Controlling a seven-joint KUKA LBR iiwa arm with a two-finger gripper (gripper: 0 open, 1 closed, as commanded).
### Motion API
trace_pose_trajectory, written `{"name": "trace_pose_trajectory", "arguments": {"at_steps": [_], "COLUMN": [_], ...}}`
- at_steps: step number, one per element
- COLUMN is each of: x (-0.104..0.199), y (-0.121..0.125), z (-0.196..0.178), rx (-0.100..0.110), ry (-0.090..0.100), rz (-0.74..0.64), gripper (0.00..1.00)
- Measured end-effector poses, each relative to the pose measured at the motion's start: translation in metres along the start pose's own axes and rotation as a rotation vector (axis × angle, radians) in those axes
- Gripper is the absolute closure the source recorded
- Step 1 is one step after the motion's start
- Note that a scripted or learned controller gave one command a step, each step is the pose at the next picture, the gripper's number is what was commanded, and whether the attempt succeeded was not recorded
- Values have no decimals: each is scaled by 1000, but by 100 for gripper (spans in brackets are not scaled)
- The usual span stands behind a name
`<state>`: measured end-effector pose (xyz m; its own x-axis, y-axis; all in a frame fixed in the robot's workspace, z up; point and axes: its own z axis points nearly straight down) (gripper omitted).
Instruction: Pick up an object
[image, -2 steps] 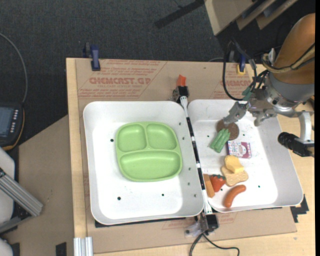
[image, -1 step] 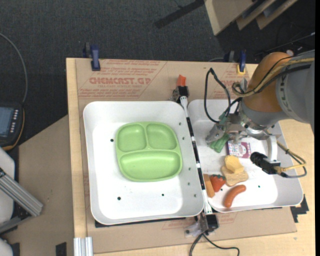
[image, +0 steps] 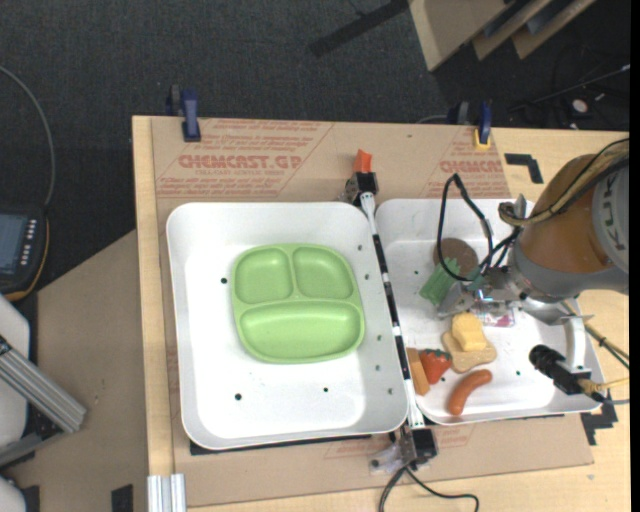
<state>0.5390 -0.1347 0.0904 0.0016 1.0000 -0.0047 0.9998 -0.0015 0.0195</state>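
Two white bins sit side by side on the bench, clipped together along their shared edge, presumably so neither slides when the arm pokes around.

The left bin (image: 200, 330) carries just a green divided plate (image: 297, 302) lying flat near its middle, well away from every rim, so it reads as a drop-off spot, not a pick target.

The right bin (image: 520, 395) carries the loose items, bunched toward its near-left area:
- green piece (image: 437, 286) near the middle, tilted, beside a brown round thing (image: 458, 252) further back
- yellow block (image: 467, 331) sitting on a tan slab (image: 474, 353) (bread-like, can't confirm)
- orange-red piece (image: 431, 367) by the near-left corner, close to the shared edge
- sausage (image: 469, 390) along the near rim, lying slantwise, apart from the rest

The arm (image: 575, 235) hangs over the right bin's far-right part, wrist down. The gripper (image: 487, 292) sits low just right of the green piece and just behind the yellow block. Can't tell whether it is spread or closed, and nothing is visibly caught in it, so no grasp can be called.

Judgement: it is placed for the green piece or the yellow block. Clutter is tight there, so a neighbour may get nudged.
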Motion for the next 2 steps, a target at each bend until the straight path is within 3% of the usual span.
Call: {"name": "trace_pose_trajectory", "arguments": {"at_steps": [1,2], "x": [10,28], "y": [-22,-60], "z": [-1,3], "rx": [-4,17], "ry": [-5,4], "rz": [-1,0], "gripper": [0,0]}}
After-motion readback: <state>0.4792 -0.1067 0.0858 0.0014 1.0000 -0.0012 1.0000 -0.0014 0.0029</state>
